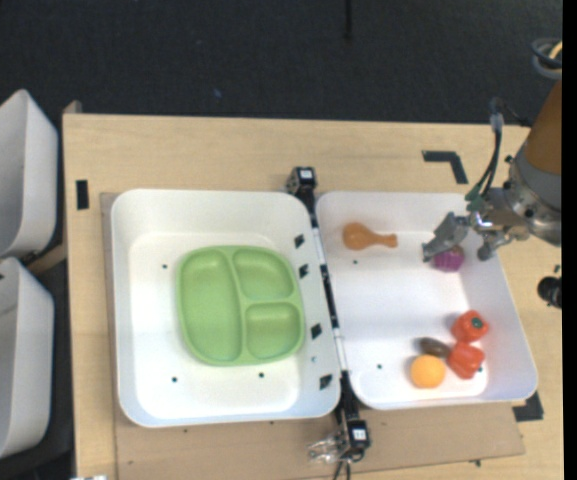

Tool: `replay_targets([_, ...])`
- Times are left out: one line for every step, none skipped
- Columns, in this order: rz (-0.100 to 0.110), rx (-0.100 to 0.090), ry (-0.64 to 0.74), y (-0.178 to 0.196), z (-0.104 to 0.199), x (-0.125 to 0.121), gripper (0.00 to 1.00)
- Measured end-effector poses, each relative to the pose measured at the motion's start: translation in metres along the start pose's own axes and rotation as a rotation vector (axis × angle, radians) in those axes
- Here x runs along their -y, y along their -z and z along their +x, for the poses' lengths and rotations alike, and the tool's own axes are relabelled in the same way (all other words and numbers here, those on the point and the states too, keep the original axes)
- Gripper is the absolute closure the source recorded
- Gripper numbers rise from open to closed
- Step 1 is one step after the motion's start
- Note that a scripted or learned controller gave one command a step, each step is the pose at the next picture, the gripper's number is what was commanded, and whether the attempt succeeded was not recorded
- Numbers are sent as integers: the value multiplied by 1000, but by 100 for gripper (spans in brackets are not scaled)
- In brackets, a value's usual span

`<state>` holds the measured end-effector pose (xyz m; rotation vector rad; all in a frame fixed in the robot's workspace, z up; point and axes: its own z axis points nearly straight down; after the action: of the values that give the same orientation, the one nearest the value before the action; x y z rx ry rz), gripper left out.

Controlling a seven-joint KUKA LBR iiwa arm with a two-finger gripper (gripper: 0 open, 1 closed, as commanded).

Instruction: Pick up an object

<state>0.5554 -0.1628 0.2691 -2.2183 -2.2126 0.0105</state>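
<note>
Camera view: the end effector (465, 236) is reaching in from the right over the right bin (398, 298), near its upper right part. Its fingers (446, 236) are standing apart, one to the left and one to the right, and a small purple object (450, 259) is lying in the bin just below the gap between them. Nothing is sitting between the fingers, so no object is being held.

By my judgement, the approach step is in hand: the end effector is lining up over the purple object. The next move is calling for a descent until the fingers are straddling it, then a closure and a lift.

Other candidates are lying in the same bin: an orange drumstick-shaped toy (367, 236) to the left, two red toy peppers (468, 343), an orange ball (427, 371), and a small dark brown item (433, 347) touching that group. The left bin (148, 218) is holding a green divided tray (239, 303).

Hard to make out: the purple object's exact form is blurred, and the fingers are partly covering its top. The arm's upper part is being cut off at the right.
</note>
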Motion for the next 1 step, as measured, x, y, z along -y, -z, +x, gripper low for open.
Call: replay_targets([-12,2,3,7,0,-2,0])
